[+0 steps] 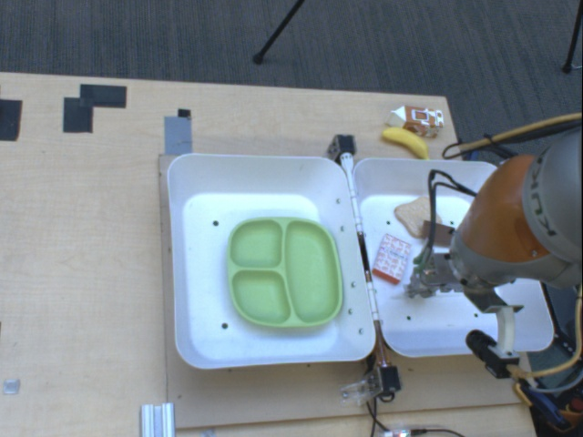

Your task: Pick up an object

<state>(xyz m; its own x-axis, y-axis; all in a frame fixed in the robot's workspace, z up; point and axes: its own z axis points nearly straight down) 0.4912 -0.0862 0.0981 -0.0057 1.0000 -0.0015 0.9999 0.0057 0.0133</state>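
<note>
pincer (421, 283): low inside the right-hand shallow white bin (401, 335), under the grey arm with its orange band (496, 221); cannot tell from above how it is set, and nothing is seen held in it.

task's things, right bin: flat red-and-white printed card packet (392, 259), near the bin's left wall, just beside the pincer on its left; pale tan flat slice-shaped piece (414, 215), toward the bin's far side, partly hidden under the arm.

risks, as judgement: the packet lies flat on the bin floor, so a closing grip may slide over it or nudge it against the left wall rather than lift it. the pincer stands beside the packet and not over it, so a closure here would likely take nothing. the arm hides much of the bin floor, so a grip cannot be confirmed from this view. dark cables (451, 182) loop close above the tan piece and could drag on it.

surroundings: left-hand white bin (196, 271) holds a light green three-compartment plastic tray (284, 273). a yellow banana (405, 141) and a small white-and-brown carton (417, 116) lie on the worktop (82, 244) beyond the right bin, toward the worktop's far edge. black clips (343, 144) sit where the bins meet.
</note>
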